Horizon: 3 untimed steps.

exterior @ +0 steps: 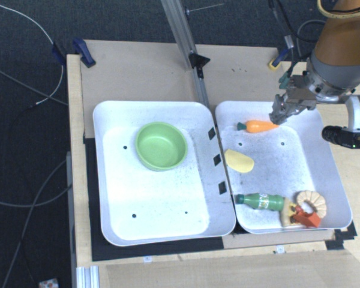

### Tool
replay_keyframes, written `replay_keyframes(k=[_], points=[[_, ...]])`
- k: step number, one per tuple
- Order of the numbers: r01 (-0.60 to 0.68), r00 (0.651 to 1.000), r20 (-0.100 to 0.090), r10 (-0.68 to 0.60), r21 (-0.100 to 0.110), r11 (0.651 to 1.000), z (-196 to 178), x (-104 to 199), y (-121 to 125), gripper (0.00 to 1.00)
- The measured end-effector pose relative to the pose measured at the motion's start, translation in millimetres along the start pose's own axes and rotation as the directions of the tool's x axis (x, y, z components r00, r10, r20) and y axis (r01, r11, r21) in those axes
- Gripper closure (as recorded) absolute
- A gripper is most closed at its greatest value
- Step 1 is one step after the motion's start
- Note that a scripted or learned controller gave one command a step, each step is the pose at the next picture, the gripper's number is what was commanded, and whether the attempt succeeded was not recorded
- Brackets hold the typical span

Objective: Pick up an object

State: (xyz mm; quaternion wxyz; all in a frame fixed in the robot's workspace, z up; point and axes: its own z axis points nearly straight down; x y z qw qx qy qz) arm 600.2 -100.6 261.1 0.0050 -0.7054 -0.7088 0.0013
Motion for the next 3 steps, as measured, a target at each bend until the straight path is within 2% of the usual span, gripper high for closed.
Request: replay_keyframes(k=[1,2,3], points=[[0.000,1.000,-0.001,0.000,0.003,1.000,13,51,-20,1.00],[0.002,1.000,-0.002,-0.002,0.004,1.000,8,111,-33,1.00],[0.002,1.000,0.000,-0.002,0.009,1.000,27,163,-49,1.00]])
